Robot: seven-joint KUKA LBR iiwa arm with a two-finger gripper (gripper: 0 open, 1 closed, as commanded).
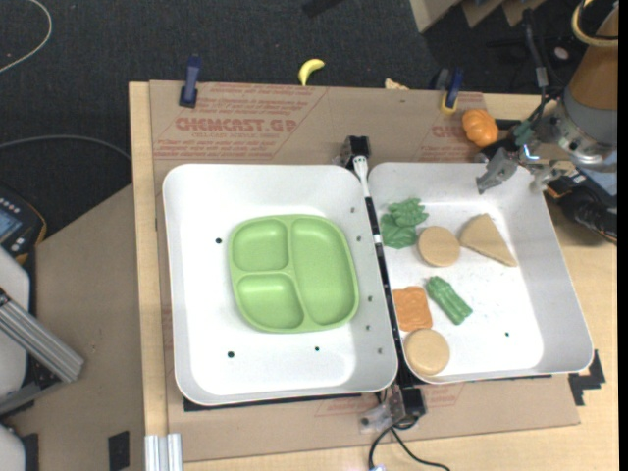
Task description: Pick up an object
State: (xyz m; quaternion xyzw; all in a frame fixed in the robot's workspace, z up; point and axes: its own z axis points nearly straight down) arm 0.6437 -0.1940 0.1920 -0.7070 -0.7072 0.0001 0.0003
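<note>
At the far corner of the right bin (549,292), the gripper (515,173) hangs with its two dark fingers (495,172) spread apart, and there is nothing between them. It sits above the white floor near the bin's back rim, not touching any toy. The closest thing to it is the tan wedge (488,238), which lies a bit nearer to me. Just beside the wedge is a round tan cookie (439,246), and next to that is a green leafy piece (400,222), up against the wall between the bins. Farther forward lie an orange square (412,308), a green pickle (448,299) just beside it, and another round tan disc (427,351) near the front rim. I think the picking has not really begun: the arm looks like it is only getting ready over the bin. Next it would need to move over one toy, maybe the wedge since it is close, drop down with a finger on each side, and squeeze. The wedge lies flat, so it may be hard to pinch. The arm (589,96) comes in from the right, with its wrist bent so the fingers point down and toward the bin. The left bin (196,214) holds a green divided plate (292,271), well apart from the gripper.
</note>
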